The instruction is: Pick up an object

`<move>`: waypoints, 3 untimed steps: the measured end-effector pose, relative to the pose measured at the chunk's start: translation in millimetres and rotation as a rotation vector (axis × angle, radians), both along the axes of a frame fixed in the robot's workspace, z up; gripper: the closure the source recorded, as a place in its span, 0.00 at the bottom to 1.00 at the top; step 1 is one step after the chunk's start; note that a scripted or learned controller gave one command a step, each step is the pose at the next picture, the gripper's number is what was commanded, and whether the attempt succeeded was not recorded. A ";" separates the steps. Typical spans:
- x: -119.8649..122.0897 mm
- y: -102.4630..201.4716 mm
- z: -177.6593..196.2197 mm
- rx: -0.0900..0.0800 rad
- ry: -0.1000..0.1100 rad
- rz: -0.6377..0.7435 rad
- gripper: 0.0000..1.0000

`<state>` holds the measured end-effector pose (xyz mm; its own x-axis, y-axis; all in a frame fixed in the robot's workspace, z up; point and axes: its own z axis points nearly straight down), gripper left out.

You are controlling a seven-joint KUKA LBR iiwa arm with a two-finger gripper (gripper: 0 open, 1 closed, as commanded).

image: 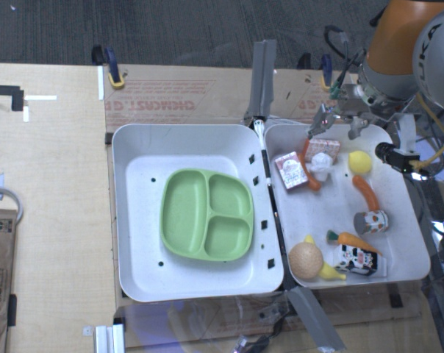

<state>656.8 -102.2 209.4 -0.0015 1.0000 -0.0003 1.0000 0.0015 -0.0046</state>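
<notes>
Hovering with fingers spread and nothing between them, your gripper (337, 123) is hanging just behind the yellow lemon (360, 162); it's looking light, rigid, slippery, so pinch across its middle.

Pale wooden worktop (53, 168), with two shallow white bins side by side: left bin (134, 219) and right bin (409, 219), touching at the middle. Brown paper bag (0, 259) at the left edge. Black marker (9, 94) with white tape (38, 98) near the far left corner.

Green divided plate (206, 215), white bins (126, 219), yellow ball (360, 162), orange carrot (364, 191).
</notes>
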 end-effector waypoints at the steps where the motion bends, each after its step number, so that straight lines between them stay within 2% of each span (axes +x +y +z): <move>1: -12.1 -1.1 67.6 -0.003 -0.001 -0.248 0.00; 2: -56.1 -29.6 -19.2 -0.001 0.001 -0.210 0.00; 3: -66.4 -88.2 -86.9 -0.001 0.001 -0.280 0.00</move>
